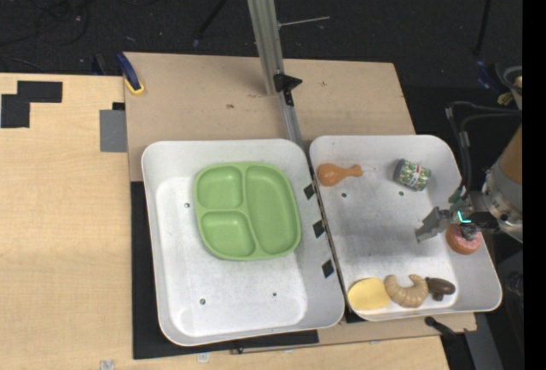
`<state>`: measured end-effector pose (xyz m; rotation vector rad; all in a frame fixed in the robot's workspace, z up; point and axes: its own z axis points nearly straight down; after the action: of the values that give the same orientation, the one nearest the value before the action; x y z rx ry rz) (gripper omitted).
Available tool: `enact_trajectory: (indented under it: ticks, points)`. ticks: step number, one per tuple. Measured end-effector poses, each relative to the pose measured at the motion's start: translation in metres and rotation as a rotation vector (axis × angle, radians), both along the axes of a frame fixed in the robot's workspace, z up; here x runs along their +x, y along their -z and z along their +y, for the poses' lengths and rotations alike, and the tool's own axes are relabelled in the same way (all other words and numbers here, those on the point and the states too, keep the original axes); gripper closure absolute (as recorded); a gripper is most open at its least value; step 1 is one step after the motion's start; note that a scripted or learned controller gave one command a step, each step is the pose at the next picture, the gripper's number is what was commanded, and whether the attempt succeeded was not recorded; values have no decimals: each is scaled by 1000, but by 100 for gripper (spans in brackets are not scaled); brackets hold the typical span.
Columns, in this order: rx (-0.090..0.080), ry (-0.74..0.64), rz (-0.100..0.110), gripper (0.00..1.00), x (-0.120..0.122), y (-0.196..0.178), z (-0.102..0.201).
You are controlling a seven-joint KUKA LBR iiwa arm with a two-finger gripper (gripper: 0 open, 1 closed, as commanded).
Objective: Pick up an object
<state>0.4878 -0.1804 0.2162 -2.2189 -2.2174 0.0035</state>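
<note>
Gripper (445,222) sits low over the right bin (375,147), close to that bin's right wall, with the arm cut off by the frame edge. Fingers are dark and blurred against the bin floor; cannot tell how the jaws stand, nor whether anything lies between them.

Just to the right of the jaws, touching or nearly touching the wrist, a red round object (466,241) rests at the bin's right wall, partly hidden by the gripper body. Above and slightly left of the jaws lies a small green can (413,174) on its side. Further left, near the bin's top left corner, an orange pear-shaped object (338,174). Below the jaws, along the bin's near wall: a yellow round piece (368,295), a tan curled object (408,290), a dark brown piece (441,286), the three in a row and touching.

Well left of the jaws, the left bin (171,274) bears a green divided plate (247,211).
</note>
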Motion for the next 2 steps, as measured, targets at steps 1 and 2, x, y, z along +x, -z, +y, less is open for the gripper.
enact_trajectory:
  ticks: [1,2]
  points:
    - [0,0,-1,0,0,-1,0]
    - [1,0,3,0,-2,43,-2]
